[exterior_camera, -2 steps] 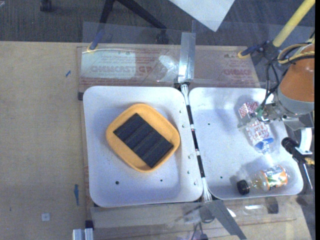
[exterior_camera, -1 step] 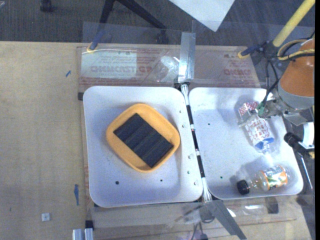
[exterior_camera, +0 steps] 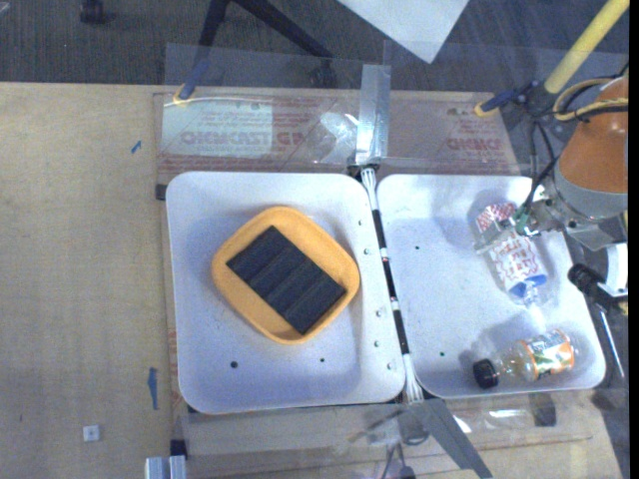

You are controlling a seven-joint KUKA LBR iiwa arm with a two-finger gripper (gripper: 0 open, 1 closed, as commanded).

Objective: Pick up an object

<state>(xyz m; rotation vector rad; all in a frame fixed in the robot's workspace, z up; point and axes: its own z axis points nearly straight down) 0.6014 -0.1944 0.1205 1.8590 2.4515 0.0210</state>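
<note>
In the right bin (exterior_camera: pixel 439 297), a clear plastic bottle (exterior_camera: pixel 511 257) with a red-and-white label lies at a slant, its blue cap toward the front. My gripper (exterior_camera: pixel 525 220) comes in from the right and sits at the back end of this bottle, close to or touching it. A second clear bottle (exterior_camera: pixel 527 357) with an orange label and a black cap lies near the bin's front edge. In the left bin (exterior_camera: pixel 200 367), an orange dish with a black ribbed insert (exterior_camera: pixel 286 284) rests in the middle.
A metal divider (exterior_camera: pixel 387 277) runs between the two bins. The grey arm with its orange band (exterior_camera: pixel 595 158) hangs over the right bin's far right side. Behind the bins lies a taped plastic sheet (exterior_camera: pixel 260 133).
</note>
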